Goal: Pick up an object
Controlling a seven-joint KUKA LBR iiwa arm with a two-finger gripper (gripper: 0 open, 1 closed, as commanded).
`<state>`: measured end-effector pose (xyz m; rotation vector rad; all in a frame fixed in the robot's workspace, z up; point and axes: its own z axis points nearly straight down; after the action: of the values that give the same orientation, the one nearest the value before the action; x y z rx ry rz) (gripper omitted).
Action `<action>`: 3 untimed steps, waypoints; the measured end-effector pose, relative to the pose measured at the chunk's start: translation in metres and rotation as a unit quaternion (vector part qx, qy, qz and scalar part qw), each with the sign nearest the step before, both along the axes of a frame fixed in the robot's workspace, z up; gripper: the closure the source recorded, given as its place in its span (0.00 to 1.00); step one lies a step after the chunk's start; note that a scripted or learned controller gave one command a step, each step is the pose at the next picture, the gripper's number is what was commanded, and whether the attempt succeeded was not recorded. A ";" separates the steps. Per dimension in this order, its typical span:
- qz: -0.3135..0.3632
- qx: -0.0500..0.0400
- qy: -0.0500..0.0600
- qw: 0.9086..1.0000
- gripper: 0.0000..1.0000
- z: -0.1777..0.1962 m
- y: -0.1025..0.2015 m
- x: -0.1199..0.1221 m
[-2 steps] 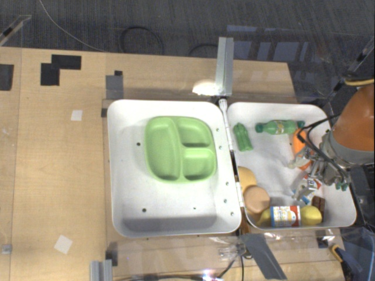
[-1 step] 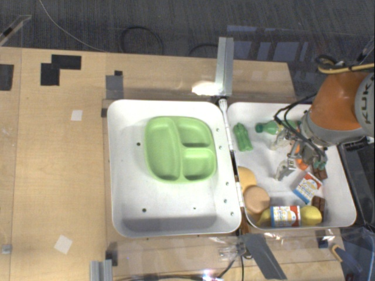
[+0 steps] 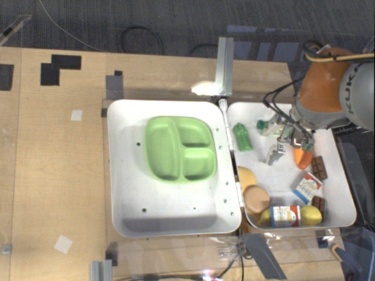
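Pale wooden bench (image 3: 53, 174), dark carpet beyond it, and two shallow white bins up top. The left white bin (image 3: 126, 206) holds a green divided plastic tray (image 3: 179, 148). Over the right white bin (image 3: 345, 206), the metal two-finger gripper (image 3: 275, 154) hangs spread and empty, near a green packet (image 3: 242, 137). An orange carrot-shaped toy (image 3: 303, 156) sits half hidden.

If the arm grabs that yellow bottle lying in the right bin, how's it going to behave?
The yellow bottle lies on its side, so a nudge would probably roll it. Its rounded body may slip between fingers. The bin wall and brown round object crowd access.
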<state>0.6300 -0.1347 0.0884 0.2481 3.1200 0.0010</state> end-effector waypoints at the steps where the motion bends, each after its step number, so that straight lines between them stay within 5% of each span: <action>1: -0.042 0.000 -0.001 0.999 0.00 0.001 0.001 -0.023; 2: -0.011 -0.001 0.018 1.000 0.00 0.002 0.015 0.018; 3: 0.008 0.000 0.000 1.000 0.00 0.000 0.053 0.023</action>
<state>0.6533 -0.0814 0.0885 0.2225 3.1226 0.0014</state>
